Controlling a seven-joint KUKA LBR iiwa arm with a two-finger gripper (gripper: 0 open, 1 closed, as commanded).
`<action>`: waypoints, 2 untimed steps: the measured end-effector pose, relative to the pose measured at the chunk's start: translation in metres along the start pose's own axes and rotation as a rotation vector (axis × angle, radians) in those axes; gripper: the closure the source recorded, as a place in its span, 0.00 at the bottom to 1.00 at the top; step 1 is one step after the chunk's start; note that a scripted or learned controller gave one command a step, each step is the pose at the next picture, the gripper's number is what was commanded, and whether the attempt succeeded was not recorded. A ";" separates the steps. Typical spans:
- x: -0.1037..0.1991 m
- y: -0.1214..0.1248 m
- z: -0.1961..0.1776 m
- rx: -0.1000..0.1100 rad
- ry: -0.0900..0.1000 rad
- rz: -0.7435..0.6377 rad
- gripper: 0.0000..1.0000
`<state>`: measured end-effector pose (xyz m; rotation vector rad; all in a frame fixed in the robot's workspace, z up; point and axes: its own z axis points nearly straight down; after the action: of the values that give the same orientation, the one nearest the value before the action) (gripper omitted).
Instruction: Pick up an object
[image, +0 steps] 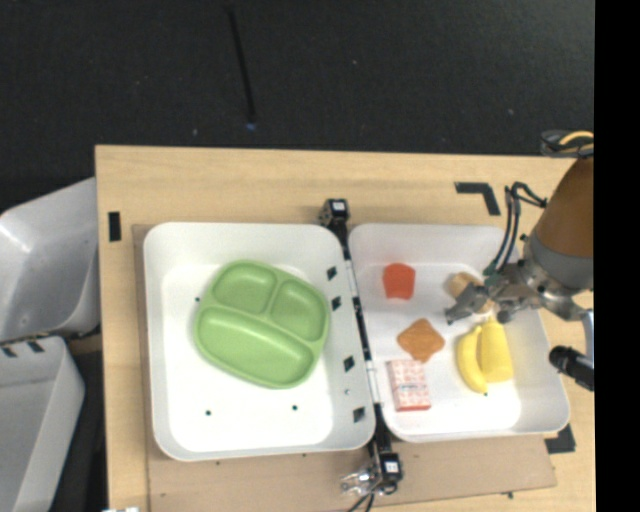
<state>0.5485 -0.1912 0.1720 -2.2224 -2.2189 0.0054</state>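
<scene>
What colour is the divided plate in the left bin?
Light green; the divided plastic plate shows clearly in the camera view.

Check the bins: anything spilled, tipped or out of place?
Nothing stands out. The green divided plate lies flat in the left bin, turned at a slant. In the right bin, the red block, brown piece, banana and pink-patterned box lie apart, unspilled.

The bench (250, 185) looks like pale matt wood. Both bins (170, 400) are smooth white plastic with a slight sheen. The green divided plate (262, 323) looks like matt plastic, and the banana (484, 357) at lower right shines, glossy yellow.
</scene>
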 end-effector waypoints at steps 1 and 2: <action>-0.007 0.008 0.050 -0.001 0.000 0.002 0.00; -0.007 0.010 0.036 -0.008 -0.001 0.004 1.00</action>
<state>0.5579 -0.1984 0.1359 -2.2313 -2.2186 -0.0020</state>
